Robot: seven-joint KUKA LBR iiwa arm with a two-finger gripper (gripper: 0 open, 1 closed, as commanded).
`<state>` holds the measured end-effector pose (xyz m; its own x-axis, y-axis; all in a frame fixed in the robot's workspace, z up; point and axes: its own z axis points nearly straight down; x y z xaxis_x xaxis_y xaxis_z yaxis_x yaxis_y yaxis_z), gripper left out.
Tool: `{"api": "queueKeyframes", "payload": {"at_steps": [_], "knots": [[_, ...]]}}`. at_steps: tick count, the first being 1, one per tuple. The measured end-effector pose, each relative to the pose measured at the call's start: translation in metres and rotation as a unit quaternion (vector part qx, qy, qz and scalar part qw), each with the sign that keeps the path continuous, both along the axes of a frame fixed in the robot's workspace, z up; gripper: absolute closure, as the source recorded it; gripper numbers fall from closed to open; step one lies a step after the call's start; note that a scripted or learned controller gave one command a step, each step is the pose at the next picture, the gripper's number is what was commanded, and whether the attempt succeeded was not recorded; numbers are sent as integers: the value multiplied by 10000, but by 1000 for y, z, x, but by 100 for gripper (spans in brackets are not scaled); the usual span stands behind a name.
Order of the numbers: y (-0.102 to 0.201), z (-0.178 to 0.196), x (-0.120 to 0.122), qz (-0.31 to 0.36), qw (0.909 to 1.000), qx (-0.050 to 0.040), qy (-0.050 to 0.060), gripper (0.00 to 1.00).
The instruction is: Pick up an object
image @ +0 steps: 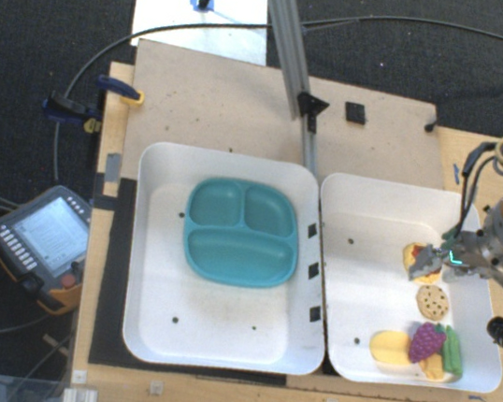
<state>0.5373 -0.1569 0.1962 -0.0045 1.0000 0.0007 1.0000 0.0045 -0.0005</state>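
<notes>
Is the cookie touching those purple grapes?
Apart. The camera view shows a strip of white bin floor between the cookie and the purple grapes below it.

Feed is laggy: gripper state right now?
Gripper: cannot be told; it sits low in the right bin, against a yellow and red toy.
</notes>
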Motion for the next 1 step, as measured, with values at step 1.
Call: {"api": "queueKeyframes", "payload": {"at_steps": [1], "knots": [[0, 1, 1, 1, 10000, -2, -9, 0]]}}
